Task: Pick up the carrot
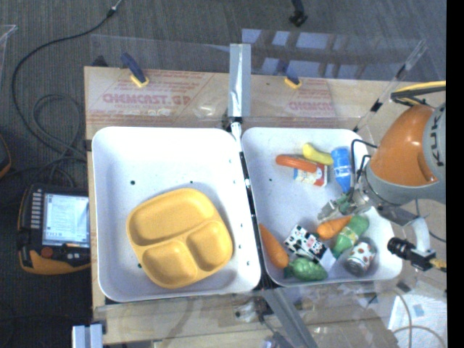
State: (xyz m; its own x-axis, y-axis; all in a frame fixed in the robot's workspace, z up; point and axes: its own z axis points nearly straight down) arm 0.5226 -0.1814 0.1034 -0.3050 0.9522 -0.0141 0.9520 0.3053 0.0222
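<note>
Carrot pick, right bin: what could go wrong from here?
1. Two carrot-like items: one at the pincer, another by the bin's left wall. It may go for the wrong one.
2. The near one touches a green bottle and a can; the pincer could snag those.
3. The far carrot hugs the wall, leaving little finger room.

This is a robot lab: a bench point(217, 96) with two white bins point(109, 194), grey carpet floor point(58, 20) with loose cables point(51, 42), a teach pendant point(54, 230) beside the bench's left edge.
</note>
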